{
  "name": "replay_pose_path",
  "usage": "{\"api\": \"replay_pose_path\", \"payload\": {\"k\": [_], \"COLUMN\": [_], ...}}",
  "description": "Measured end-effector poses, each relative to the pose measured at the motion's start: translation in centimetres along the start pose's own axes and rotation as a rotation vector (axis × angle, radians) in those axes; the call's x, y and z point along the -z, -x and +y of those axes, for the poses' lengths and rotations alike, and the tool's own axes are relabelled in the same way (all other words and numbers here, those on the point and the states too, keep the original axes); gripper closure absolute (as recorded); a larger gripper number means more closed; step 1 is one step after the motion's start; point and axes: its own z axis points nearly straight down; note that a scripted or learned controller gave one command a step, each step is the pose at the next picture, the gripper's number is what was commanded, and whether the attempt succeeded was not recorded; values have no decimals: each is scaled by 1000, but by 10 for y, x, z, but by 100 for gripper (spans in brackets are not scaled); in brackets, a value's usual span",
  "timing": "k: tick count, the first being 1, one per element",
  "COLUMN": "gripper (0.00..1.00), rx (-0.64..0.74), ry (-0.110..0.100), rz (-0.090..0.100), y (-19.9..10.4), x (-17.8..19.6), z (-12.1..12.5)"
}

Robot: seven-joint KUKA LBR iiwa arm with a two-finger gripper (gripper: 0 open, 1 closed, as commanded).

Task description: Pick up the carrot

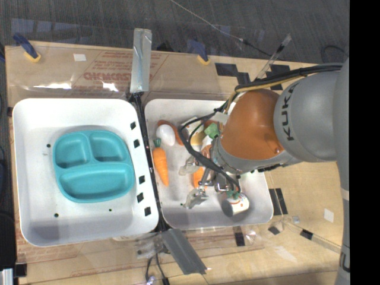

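Bins come first: we see the left bin [29,177] at the frame's left holding a teal divided plate [92,165], and the right bin [258,215] at centre, over which the grey arm [309,120] with its orange band [252,126] reaches from the right. Below the band sits the gripper [199,196], low in the right bin; we cannot tell how its fingers stand. The carrot [160,165] lies by that bin's left wall, up and to the left of the gripper, its long axis running top to bottom. A white-and-red piece [166,134] lies just above it, and small orange pieces [196,174] crowd between carrot and gripper.
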Motion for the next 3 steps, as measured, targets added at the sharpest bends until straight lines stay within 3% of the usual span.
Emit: {"api": "replay_pose_path", "payload": {"k": [1, 2, 3], "gripper": [0, 100, 100], "rx": [-14, -5, -86], "ry": [-1, -2, -1], "rz": [-9, -12, -19], "y": [22, 23, 7], "x": [-28, -17, 77], "z": [2, 3, 29]}}
